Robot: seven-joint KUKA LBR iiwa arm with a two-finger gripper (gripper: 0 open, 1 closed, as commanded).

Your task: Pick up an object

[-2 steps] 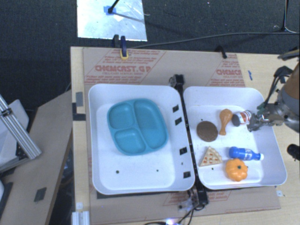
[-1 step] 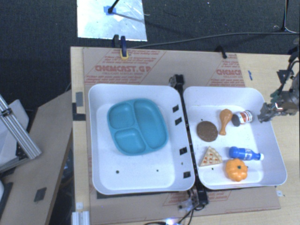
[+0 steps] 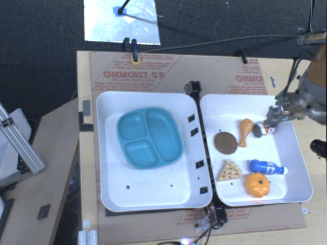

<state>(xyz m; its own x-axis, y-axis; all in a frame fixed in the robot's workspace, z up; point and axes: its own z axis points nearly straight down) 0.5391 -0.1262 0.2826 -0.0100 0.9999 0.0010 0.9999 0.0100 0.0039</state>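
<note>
The right bin holds a tan chicken drumstick, a round brown patty, a pizza slice, a blue bottle lying on its side and an orange pumpkin. My gripper reaches in from the right and hangs low over the bin's upper right part, just right of the drumstick. A small grey and red thing sits at its tips.
The left bin holds a blue divided plate. Black clips run along the divider between the bins. A cardboard sheet lies under both bins, and a metal rail stands at the far left.
</note>
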